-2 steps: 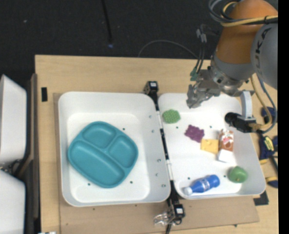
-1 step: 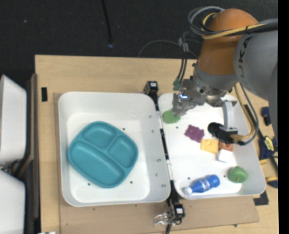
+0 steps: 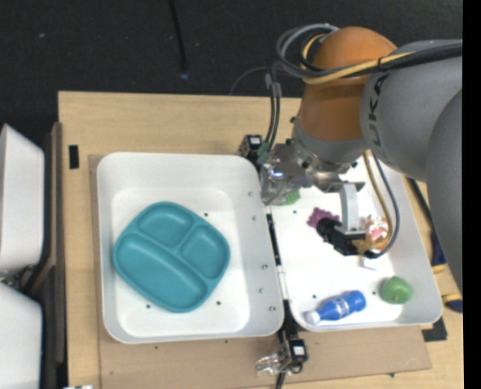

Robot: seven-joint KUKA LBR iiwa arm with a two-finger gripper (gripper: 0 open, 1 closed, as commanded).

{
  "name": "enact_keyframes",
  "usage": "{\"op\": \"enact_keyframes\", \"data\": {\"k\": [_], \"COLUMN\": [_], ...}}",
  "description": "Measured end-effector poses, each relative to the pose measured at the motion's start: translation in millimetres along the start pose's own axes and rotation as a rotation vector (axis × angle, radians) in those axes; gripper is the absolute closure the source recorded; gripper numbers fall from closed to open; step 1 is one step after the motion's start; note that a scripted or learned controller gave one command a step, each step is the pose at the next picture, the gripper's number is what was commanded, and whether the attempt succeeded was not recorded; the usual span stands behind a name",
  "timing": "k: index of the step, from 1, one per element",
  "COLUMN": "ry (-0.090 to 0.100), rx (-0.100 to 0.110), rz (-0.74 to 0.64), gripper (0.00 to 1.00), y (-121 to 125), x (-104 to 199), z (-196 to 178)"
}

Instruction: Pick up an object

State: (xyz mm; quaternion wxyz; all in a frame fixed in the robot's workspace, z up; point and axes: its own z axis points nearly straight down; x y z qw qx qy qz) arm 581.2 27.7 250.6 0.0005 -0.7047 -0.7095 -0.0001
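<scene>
One claw [image 3: 282, 186] low above right bin [image 3: 414, 298].

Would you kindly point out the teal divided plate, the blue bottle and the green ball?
teal divided plate [image 3: 171, 255], camera view, its central ridge.
blue bottle [image 3: 340, 305], camera view, mid-body.
green ball [image 3: 396, 290], camera view, its top.

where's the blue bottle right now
The blue bottle lies on its side in the right bin, near the front edge, just left of the green ball.
</scene>
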Motion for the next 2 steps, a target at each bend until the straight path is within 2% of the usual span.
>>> {"op": "enact_keyframes", "data": {"k": [1,2], "ry": [0.001,0.0], "rx": [-0.002,-0.002], "rz": [-0.001,0.004], "gripper": [1.0,0.0], "y": [-4.0,-3.8], "x": [51.7,48.4], "z": [-4.0,-4.0]}}
